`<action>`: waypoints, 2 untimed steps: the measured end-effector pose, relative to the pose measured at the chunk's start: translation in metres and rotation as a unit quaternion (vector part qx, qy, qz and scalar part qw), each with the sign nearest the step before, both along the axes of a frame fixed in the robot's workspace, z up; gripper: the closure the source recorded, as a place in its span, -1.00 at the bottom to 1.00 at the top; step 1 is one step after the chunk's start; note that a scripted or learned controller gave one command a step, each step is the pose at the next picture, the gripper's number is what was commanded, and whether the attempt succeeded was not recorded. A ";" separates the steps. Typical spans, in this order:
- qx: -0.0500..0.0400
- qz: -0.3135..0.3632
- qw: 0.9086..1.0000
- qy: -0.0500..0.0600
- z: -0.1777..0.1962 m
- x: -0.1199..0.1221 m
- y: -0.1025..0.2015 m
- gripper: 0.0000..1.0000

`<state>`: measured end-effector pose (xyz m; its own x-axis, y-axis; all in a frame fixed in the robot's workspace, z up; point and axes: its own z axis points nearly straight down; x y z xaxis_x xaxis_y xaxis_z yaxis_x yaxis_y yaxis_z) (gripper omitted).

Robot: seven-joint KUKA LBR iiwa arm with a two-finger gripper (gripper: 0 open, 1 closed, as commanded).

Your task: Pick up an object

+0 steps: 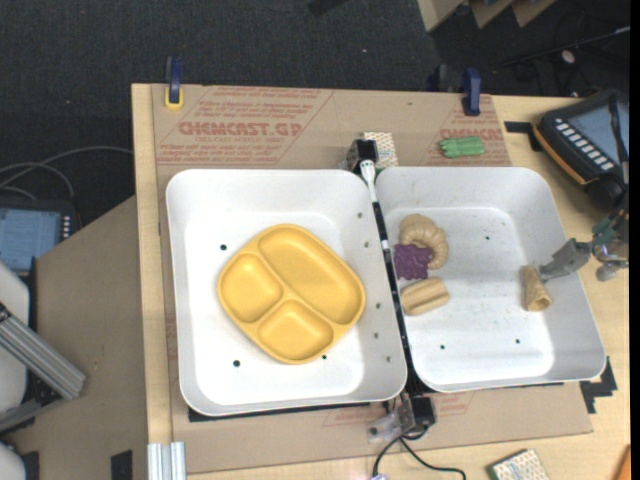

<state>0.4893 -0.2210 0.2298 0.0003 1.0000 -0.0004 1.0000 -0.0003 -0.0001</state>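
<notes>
small tan piece (536, 290) lying at right bin's (500, 366) right side.

We see the grey two-finger gripper (562, 261) cut off by the right edge, its arm out of frame. The small purple lump (411, 260) is too blurred to identify, partly tucked under the tan curled piece (423, 236).

Smooth, faintly glossy plastic bins (200, 268) hold a matt yellow tray (290, 293), seemingly plastic, on printed brown board (250, 128).

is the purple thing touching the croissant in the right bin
Touching. In the camera view the purple piece lies right against the lower edge of the croissant, with no white bin floor showing between them.
</notes>
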 end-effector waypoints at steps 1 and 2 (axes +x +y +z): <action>-0.006 0.001 1.000 -0.012 -0.127 0.026 0.016 -1.00; 0.000 0.004 1.000 -0.003 -0.145 0.090 0.068 -1.00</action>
